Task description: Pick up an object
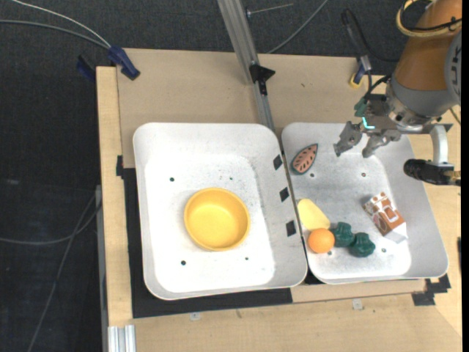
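White plastic bins number two: the left bin [212,141] holds one round yellow bowl [216,218], and the right bin [418,229] holds five things. One brown leaf-shaped piece [304,158] lies there, its long axis slanting toward the grey two-finger gripper [358,144], whose fingers are spread with nothing between them. One pale yellow wedge [313,213], orange ball [320,240], green toy [353,240] and orange-white block [385,213] lie nearer the front.

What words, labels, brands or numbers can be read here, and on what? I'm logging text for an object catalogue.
None can be read.
The small orange-and-white box in the right bin has printing on it, too small and blurred to read.
The leaf-shaped piece, yellow bowl, orange ball and green toy show no lettering.
The gripper shows no legible marking.
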Robot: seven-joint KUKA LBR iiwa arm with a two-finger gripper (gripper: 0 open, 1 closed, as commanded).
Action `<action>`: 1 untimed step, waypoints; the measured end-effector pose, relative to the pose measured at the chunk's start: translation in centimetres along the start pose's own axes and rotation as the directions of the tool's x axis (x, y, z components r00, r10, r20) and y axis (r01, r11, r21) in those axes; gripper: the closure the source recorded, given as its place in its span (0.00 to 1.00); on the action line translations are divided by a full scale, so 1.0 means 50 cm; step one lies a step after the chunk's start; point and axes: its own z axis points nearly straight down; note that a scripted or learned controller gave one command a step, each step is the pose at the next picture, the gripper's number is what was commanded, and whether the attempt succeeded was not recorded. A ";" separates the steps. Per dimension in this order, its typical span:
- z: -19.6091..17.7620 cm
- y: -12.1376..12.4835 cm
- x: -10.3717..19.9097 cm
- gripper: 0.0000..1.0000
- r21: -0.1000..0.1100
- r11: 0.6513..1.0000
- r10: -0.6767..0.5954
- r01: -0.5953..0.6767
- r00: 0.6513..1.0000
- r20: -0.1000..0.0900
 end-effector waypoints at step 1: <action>-0.010 0.004 0.000 0.00 -0.009 1.000 -0.001 0.001 1.000 0.001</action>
